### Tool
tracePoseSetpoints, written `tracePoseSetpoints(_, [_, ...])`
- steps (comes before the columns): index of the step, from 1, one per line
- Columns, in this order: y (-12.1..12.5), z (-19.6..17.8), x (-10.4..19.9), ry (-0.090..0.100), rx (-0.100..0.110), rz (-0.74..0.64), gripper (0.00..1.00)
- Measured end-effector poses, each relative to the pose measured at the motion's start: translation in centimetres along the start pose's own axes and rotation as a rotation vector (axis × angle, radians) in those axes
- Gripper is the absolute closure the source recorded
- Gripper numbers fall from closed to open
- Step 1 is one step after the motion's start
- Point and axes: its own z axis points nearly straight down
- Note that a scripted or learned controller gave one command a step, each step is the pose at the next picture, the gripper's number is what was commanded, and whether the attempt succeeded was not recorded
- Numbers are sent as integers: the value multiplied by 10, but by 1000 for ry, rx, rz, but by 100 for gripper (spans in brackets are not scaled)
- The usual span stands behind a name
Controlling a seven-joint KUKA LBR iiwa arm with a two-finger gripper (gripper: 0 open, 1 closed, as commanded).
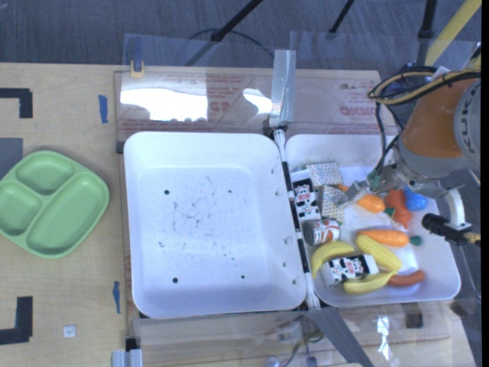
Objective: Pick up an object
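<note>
Pale wood forms the desk (69,297), which carries a green sectioned plate (50,202) at far left and two white bins. Well left of the jaws (376,180), the left bin (206,155) shows bare floor; the right bin (447,281) lies beneath them, crowded with toys. Whether the jaws are apart or together, I cannot tell. Just below them sits an orange piece (370,202); further below lie a carrot (386,238), a corn cob (380,253) and a banana (331,251). Judging by this, the reach is under way; next comes a descent onto one toy, then a firm grasp.
</note>
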Motion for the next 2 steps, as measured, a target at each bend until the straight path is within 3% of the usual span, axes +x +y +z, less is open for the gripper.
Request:
tracePoseSetpoints(1, [-1,-5,-1,-2,5,0,100])
tracePoseSetpoints(2, [68,-41,-26,1,20,-45,100])
